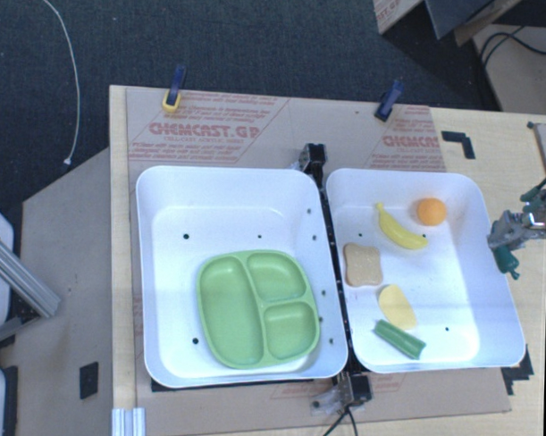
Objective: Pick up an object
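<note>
Over the bench: I am looking down at a slant on two shallow white bins sitting side by side, touching along a black centre seam.
Left bin (166, 200): it is holding a pale green divided plate (257, 307) with three compartments, lying flat toward the near side; nothing is lying in its compartments.
Right bin (467, 291): it is carrying the loose pieces I am choosing from, spread apart, which I judge is leaving room for the jaws to come down around any one of them.
Orange ball (431, 211): it is resting near the far right corner, just beside the tip of the banana.
Banana (399, 228): it is lying on its side, curving from the far middle toward the ball.
Bread slice (363, 265): it is lying flat close to the centre seam.
Yellow piece (397, 306): rounded, it is sitting between the bread and the green stick.
Green stick (399, 339): it is lying slantwise near the front edge.
Gripper (512, 237): it is hanging at the right rim of the right bin, outside the pieces and touching none.
Jaws: I cannot tell whether they are released or clenched; nothing is showing between them.
Task progress: I am judging the pick as not yet begun, with the ball and banana nearest.
</note>
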### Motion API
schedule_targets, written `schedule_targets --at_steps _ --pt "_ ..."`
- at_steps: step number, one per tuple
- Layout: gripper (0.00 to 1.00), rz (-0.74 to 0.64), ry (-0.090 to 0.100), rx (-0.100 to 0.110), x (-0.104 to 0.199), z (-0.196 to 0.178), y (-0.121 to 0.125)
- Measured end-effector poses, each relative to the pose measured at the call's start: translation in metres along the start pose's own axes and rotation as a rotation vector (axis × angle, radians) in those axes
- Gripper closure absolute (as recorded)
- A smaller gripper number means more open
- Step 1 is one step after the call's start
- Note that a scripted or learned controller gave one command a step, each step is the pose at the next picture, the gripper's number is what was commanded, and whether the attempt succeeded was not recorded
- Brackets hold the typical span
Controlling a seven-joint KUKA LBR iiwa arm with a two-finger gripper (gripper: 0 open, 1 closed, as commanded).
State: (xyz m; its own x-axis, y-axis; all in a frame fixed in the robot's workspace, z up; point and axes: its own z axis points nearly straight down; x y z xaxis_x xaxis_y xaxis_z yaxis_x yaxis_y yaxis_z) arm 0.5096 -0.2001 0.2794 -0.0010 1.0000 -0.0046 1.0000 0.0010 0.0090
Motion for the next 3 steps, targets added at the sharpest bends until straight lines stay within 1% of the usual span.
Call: schedule_targets --at_steps 1,2,3 --pt "1.0 -0.001 0.002 0.005 0.0 -0.01 0.001" --pt "1.0 -0.004 0.007 0.01 0.052 -0.008 -0.002" --pt "1.0 -0.003 0.008 0.011 0.111 0.009 -0.003"
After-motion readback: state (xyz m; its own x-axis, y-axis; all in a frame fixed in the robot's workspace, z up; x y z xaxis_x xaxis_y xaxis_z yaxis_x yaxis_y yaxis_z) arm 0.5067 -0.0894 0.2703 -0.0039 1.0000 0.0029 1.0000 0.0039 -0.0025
